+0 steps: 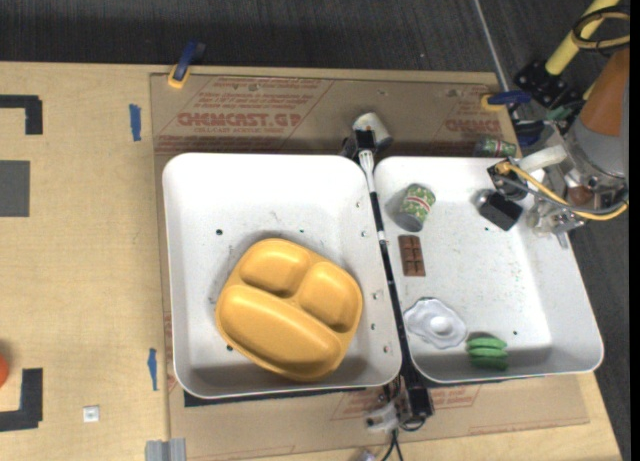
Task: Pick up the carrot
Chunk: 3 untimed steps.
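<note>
Item 1, far left: an orange-red thing (3, 370), rounded and cut off by the frame edge, lying on the bare tan bench well apart from both bins. Whether it is the carrot I cannot tell.

Item 2: left bin (190, 249), shallow white plastic with rounded corners. It contains one large yellow lump (290, 307), smooth, glossy and lobed like a loaf, lying toward the near side. The far half of this floor is bare.

Item 3: right bin (560, 309), the same white plastic, touching the left bin along a dark seam. Contents:
- a brown ridged chocolate bar (412, 255), flat, near the seam;
- a small green-and-white can (417, 205), tilted, on the far side;
- a crumpled clear-and-white plastic piece (435, 323), near side;
- a green ribbed thing (487, 349), just beside it at the near rim.

The middle and right of this floor lie open.

Item 4: my gripper (556, 217), over the right bin's far right corner. Clenched or released, I cannot tell.
</note>
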Each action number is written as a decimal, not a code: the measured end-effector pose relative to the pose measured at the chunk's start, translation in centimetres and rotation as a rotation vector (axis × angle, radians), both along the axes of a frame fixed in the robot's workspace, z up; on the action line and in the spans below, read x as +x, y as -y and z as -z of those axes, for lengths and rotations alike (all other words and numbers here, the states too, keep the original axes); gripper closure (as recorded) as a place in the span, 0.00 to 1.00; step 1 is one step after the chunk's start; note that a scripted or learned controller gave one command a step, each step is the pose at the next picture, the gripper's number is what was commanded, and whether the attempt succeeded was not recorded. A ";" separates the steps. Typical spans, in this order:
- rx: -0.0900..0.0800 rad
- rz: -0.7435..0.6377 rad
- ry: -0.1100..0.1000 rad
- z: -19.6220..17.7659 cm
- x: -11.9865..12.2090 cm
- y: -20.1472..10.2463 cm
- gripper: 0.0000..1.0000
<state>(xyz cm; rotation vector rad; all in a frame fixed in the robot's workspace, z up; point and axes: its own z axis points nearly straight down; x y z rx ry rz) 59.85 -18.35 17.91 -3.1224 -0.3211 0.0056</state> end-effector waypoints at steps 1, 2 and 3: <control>-0.002 -0.106 0.004 -3.6 5.0 3.1 1.00; -0.002 0.000 0.004 -4.0 6.0 3.9 1.00; -0.003 -0.005 0.004 -5.1 6.1 3.9 1.00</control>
